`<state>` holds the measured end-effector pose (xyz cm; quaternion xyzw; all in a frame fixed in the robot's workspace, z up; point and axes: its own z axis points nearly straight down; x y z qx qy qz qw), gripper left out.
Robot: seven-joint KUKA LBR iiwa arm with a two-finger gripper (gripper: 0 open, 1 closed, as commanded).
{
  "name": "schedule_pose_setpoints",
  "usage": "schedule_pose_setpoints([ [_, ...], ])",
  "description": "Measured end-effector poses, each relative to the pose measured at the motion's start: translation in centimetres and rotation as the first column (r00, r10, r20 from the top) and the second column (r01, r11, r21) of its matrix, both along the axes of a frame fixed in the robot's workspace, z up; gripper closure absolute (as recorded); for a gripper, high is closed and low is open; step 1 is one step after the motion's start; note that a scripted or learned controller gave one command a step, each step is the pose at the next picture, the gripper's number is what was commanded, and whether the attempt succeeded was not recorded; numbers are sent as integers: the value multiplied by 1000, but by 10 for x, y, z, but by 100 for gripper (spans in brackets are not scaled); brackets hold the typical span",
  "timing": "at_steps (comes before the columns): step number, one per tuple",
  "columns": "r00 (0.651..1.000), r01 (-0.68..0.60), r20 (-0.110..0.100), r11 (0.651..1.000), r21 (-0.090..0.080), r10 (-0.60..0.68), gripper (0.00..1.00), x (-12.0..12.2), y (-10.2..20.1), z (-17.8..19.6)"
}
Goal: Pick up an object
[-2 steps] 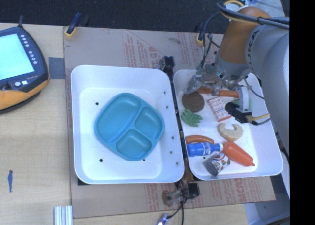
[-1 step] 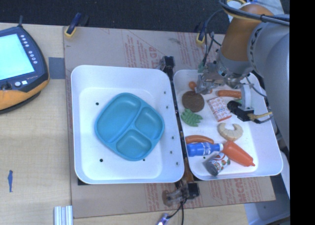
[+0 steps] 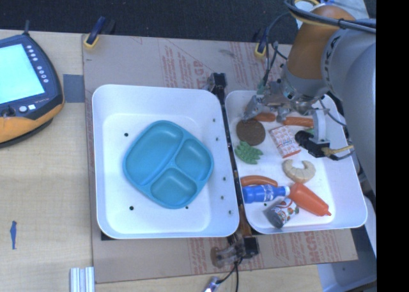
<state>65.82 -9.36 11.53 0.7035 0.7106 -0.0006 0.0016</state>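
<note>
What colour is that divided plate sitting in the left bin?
Light blue all over, with no pattern. The divided plate shows clearly in the camera view, lying in the left bin.

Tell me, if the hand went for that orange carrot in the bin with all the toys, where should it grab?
Probably across the thick end of the carrot, coming straight down from above. It lies flat on the floor of the right bin, tapering toward the lower right, so the narrow tip might slip. The blue bottle sits close to its thick end, so close the fingers across its width.
</note>
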Motion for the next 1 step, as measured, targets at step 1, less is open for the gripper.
schedule_pose_setpoints([
  [1,1000,0,3,1000,-2,0,100,1,-1,10],
])
